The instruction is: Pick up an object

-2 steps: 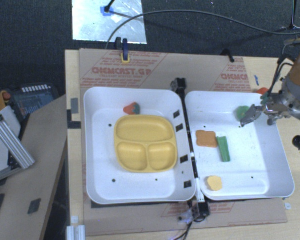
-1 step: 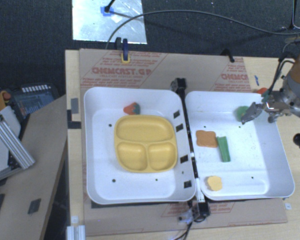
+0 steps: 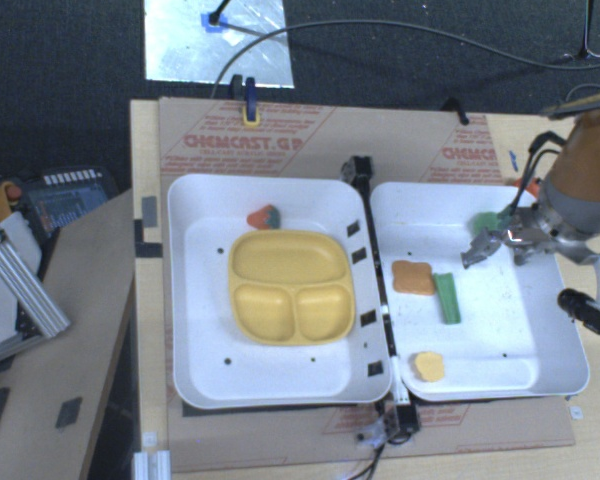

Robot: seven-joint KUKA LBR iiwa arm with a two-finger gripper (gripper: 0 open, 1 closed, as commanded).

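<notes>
Candidate objects are sitting in the right bin [image 3: 555, 368]: an orange flat piece [image 3: 414, 277] near the bin's left wall, a green stick [image 3: 447, 298] lying touching its right edge, a small yellow piece [image 3: 429, 366] near the front-left corner, and a green item [image 3: 486, 222] toward the back, just beside the tool. The tool [image 3: 492, 244] is hovering over the right bin's back half, near that green item; cannot tell whether it's clamping anything, and the tool's state is not readable from this angle. The arm [image 3: 588, 173], grey with an orange section, is reaching in from the right over the bin's right rim. The left bin [image 3: 195, 358] is carrying a yellow divided tray [image 3: 288, 286] with three compartments, sitting roughly centred. A small red-and-green item [image 3: 264, 217] is lying just behind the tray, near its back edge. Both bins are resting side by side on a brown board [image 3: 310, 138] printed with red lettering, on the desk [image 3: 143, 148].
</notes>
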